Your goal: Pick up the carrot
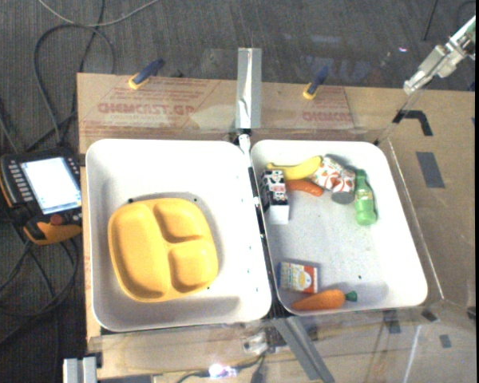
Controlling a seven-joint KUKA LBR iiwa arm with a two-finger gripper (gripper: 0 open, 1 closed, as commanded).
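Above the bench, the right bin [399, 214] holds the carrot [321, 299] along its near wall, just below a small juice carton [297, 276]. Along its far wall lie a banana [297, 167], a green bottle [365, 199] and a black-and-white carton [274, 188]. The left bin [104, 166] carries a yellow divided tray [164, 247]. At top right, the gripper [443, 56] hangs well clear of both bins, its opening impossible to tell.

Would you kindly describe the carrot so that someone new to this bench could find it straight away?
Look in the right-hand white bin, along its near edge. The carrot lies there on its side, orange with a small green stub at its right end, just below a small juice carton. The other orange item is smaller and sits up by the banana at the far side.
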